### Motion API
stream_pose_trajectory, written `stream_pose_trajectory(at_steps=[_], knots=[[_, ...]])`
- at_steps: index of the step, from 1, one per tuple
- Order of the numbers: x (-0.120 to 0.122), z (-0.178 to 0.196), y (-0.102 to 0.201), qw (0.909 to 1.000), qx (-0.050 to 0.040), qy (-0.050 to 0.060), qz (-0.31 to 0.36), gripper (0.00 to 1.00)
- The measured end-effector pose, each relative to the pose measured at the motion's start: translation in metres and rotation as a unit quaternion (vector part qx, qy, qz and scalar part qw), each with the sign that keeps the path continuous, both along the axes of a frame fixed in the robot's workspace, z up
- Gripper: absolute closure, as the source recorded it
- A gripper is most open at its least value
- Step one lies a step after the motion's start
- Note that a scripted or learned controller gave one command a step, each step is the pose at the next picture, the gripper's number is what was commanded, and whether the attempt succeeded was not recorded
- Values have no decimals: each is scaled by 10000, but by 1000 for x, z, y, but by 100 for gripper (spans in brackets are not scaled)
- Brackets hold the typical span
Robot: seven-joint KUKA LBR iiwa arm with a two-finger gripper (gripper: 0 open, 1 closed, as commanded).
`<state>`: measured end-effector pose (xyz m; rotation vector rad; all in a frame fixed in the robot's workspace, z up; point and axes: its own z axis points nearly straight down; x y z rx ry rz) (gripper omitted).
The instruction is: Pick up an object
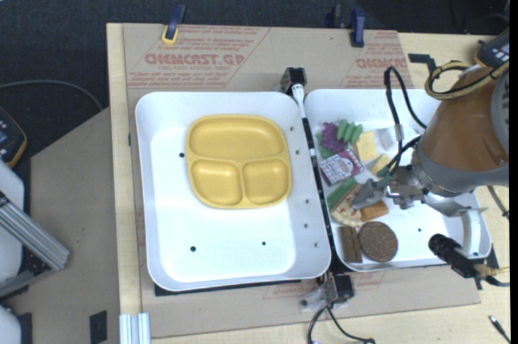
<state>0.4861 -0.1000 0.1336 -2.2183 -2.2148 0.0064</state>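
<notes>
Gripper (366,197) low in the right bin (421,253).
It sits over the food pile; finger state impossible to tell. Yellow tray (239,160) in left bin (162,213).

left bin (162,197) | yellow divided tray (239,159) inside | blue clamps (357,25) on bench

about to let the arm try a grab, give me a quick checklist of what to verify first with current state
1. gripper over the right bin: ok, it sits low above the pile.
2. Objects within reach: ok, a brown round disc, a purple item, a green item and a yellow piece lie in that bin.
3. An object between the gripper's tips: cannot tell, clutter hides them.
4. Target standing apart: not ok, the items crowd together beside the gripper.
5. Yellow divided tray out of the way: ok, it lies in the left bin.
</notes>
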Motion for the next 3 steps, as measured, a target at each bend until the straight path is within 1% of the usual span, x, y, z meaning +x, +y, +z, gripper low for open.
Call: stream_pose_trajectory(at_steps=[1,2,3], knots=[[2,-47,-1,10000,-12,-64,-6,0],[4,-32,-2,9999,-23,-106,-4,100],[9,18,-11,10000,-23,-69,6,100]])
